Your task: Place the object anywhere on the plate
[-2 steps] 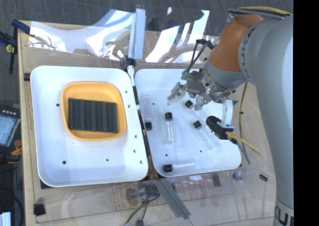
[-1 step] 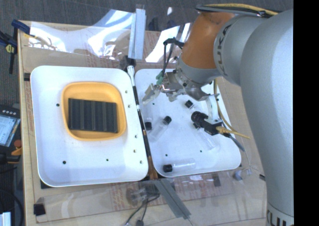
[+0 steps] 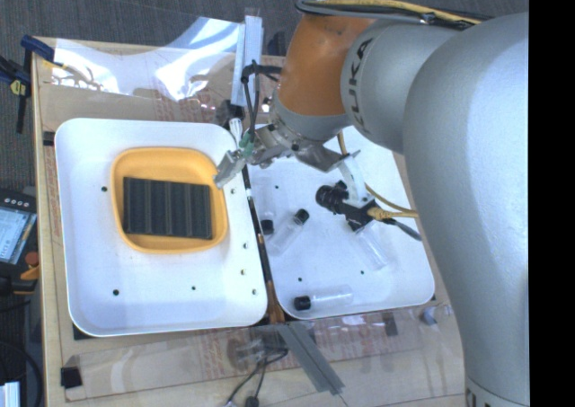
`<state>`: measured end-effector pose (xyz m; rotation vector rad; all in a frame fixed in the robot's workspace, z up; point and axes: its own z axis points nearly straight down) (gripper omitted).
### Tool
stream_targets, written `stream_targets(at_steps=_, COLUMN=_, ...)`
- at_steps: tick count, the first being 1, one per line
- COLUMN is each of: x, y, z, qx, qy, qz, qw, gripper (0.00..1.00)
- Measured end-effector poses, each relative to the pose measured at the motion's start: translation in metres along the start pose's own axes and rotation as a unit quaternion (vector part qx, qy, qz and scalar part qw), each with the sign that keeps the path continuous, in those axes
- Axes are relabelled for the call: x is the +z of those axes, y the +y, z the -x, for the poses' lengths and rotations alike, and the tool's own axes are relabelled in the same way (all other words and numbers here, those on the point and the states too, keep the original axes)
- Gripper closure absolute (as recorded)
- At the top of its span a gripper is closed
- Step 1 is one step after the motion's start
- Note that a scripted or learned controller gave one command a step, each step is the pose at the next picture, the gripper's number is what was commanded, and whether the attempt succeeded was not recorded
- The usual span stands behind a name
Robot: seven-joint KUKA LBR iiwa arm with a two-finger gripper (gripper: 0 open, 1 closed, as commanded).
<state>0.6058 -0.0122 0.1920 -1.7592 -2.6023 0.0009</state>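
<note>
Now my gripper (image 3: 235,161) hovers at the yellow plate's (image 3: 135,167) right rim; whether it pinches anything, I cannot tell. Next, probably release over the plate.

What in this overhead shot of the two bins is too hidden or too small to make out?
- Gripper: too small and blurred in the camera view to tell whether it carries anything.
- Right bin: its far and right parts are covered by the arm.
- Clear vials: see-through against white, so outlines are faint.
- Plate: its near-right corner sits under the gripper.
</note>
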Motion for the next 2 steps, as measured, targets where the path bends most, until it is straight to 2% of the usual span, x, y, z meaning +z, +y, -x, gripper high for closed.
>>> stream_targets(at_steps=1, x=0.001, y=0.005, z=-0.04, qx=-0.16, qy=0.001, qz=-0.002, qw=0.9872, gripper=0.0)
stream_targets(at_steps=2, x=-0.02, y=0.038, z=0.01, qx=-0.295, qy=-0.001, qz=0.001, qw=0.9554, gripper=0.0)
